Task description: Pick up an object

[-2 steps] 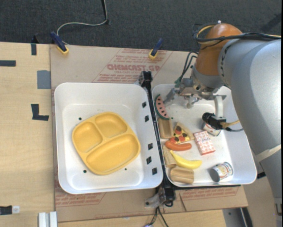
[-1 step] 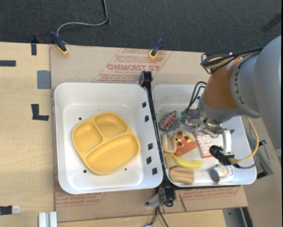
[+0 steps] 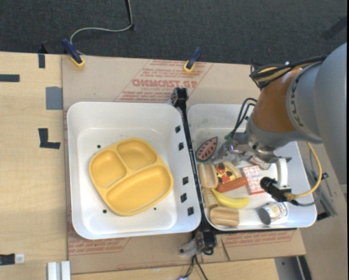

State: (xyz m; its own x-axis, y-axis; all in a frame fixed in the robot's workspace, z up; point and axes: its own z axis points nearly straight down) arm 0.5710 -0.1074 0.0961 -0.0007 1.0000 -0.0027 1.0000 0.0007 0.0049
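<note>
tool (image 3: 237, 150): low in right bin (image 3: 291, 217), grip state unclear | beside: watermelon slice (image 3: 208, 149) | left bin (image 3: 81, 156): yellow plate (image 3: 131, 175)

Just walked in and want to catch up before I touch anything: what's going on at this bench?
A grey robot arm with an orange band is reaching from the right into the right bin, its gripper low over a heap of toy food: a banana, a watermelon slice, a pizza slice and a small can. Nothing looks lifted yet. The left bin holds a yellow divided plate.
</note>
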